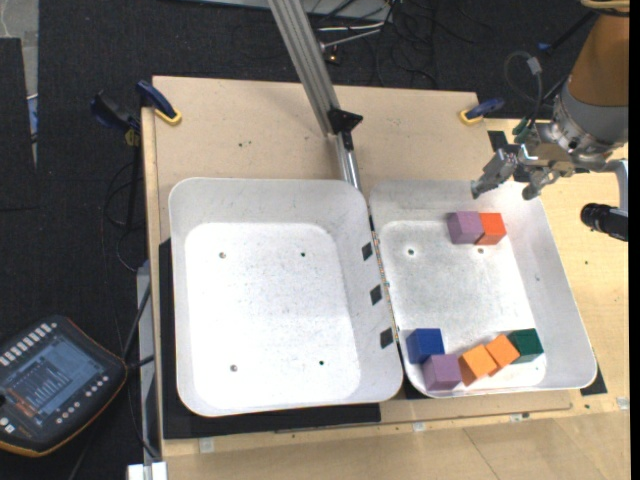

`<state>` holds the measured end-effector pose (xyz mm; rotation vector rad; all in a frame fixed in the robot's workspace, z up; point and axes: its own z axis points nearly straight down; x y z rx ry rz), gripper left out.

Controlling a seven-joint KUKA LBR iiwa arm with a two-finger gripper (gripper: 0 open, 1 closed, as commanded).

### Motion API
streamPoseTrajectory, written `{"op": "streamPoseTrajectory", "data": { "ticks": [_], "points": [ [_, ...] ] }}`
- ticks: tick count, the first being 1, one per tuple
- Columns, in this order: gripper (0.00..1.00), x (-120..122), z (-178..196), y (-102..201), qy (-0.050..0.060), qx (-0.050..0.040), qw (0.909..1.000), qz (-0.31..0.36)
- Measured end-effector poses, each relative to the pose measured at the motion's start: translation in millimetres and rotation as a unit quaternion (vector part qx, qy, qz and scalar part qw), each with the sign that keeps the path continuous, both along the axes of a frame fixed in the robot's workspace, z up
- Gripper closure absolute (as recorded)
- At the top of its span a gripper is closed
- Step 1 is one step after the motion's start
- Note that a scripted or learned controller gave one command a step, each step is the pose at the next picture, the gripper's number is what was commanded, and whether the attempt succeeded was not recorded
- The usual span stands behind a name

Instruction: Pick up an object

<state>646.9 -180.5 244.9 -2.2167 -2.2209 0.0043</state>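
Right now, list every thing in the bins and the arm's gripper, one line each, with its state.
gripper: above the right bin's far edge, nothing between its jaws.
purple block: resting, touching the orange block.
blue block: resting near the front wall.
second purple block: resting, against the front orange block.
green block: resting, last in that row.
right bin: holds all six blocks.

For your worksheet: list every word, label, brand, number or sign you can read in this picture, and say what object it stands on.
None can be read.
Handheld control pendant: its screen shows coloured rows and marks, too small and blurred to read.
Blocks, such as the purple block and blue block: plain faces, no print.
White bins: speckles and small holes, no writing.
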Motion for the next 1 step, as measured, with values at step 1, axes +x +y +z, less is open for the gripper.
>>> {"op": "streamPoseTrajectory", "data": {
  "ticks": [1],
  "points": [
    [0.0, 0.8, 3.1, 0.3, -0.002, -0.0008, 1.0, 0.001]
  ]
}}
